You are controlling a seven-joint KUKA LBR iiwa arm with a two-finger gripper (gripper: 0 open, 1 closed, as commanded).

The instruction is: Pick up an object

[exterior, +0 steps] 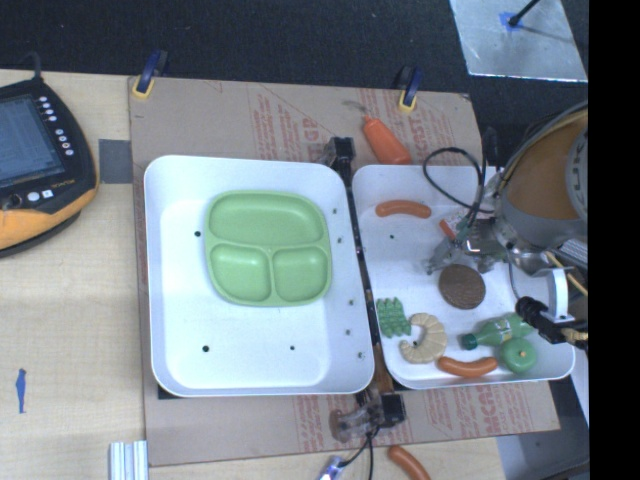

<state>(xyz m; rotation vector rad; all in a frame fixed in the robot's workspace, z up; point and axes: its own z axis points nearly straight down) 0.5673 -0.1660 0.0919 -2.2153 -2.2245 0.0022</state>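
Down at the near edge of the surface a stray orange sausage (410,460) lies outside the bins, just past the clamp. In the right bin (400,183), along its near edge, sit another sausage (466,367), a green bottle (497,331) with a round green piece beside it, a tan ring-shaped biscuit (425,337) and a small ridged green block (390,317). A brown disc (462,287) lies toward the middle, and a third sausage (403,209) rests near the far edge. The gripper (462,251) hangs low over the bin's right half, just beyond the brown disc, and I cannot tell how it is set; nothing is visibly caught in it. The left bin (170,268) carries a green divided plate (268,247). As I judge it, the pick is not yet made: every item lies on the bin floor, so closing on one and lifting remain.
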